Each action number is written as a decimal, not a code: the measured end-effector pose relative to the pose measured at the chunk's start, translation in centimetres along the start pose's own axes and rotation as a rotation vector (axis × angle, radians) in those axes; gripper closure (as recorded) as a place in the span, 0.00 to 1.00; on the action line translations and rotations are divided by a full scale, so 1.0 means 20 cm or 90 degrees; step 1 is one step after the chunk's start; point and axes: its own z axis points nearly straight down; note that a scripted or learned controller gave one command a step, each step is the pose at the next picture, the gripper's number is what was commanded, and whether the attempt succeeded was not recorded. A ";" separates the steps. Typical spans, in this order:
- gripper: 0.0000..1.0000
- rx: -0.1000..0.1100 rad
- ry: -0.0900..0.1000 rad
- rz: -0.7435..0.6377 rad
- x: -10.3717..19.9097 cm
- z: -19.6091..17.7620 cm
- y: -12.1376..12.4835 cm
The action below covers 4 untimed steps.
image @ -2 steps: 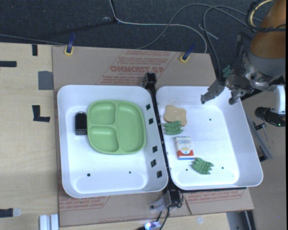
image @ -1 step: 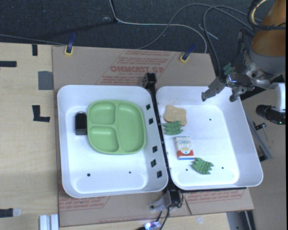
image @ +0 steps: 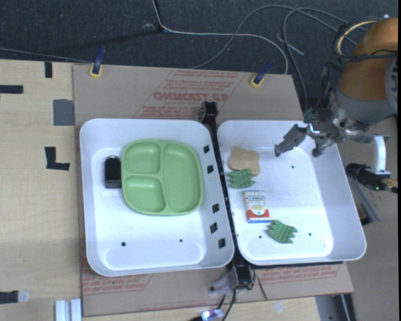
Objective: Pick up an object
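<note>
Two white bins sit on cardboard; the gripper point(image: 301, 142) hovers spread open and empty over the right bin point(image: 334, 199), with the tan bread slice point(image: 244, 159) to its left, apart.

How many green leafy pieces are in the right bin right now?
2: one leafy piece beside the tan slice near the bin's left wall, another leafy piece toward the front edge.
</note>
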 end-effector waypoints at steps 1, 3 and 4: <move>0.00 -0.001 0.000 0.000 -0.03 0.23 0.01; 1.00 -0.003 0.000 -0.001 -0.02 0.42 -0.03; 1.00 -0.008 0.000 -0.001 0.01 0.11 0.00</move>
